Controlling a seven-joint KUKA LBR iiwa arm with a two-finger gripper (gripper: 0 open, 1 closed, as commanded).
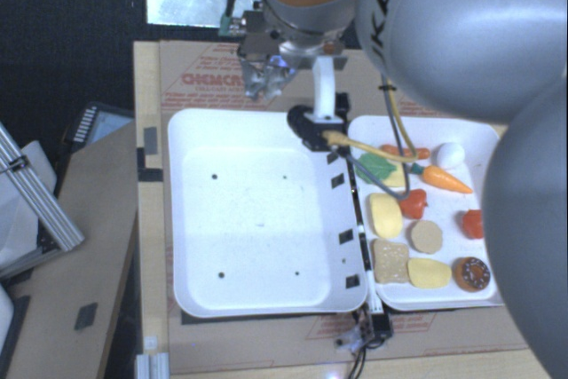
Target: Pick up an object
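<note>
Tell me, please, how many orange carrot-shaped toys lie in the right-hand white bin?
2: one long orange toy carrot mid-bin, and a thinner orange toy carrot near the far rim. The grey arm may hide others.

A: Bin surfaces?
B: Both white bins [257, 217] are smooth, slightly glossy plastic; the toy foods [426, 235] look matt.
A: Arm and base?
B: Arm casing [461, 31] is smooth satin grey; the tabletop [204, 75] sheet is matt printed cardboard.

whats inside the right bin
The right bin holds toy food: a carrot, white egg, chocolate donut, cracker, yellow pieces, red pieces and something green. The arm covers its far right side.
</note>
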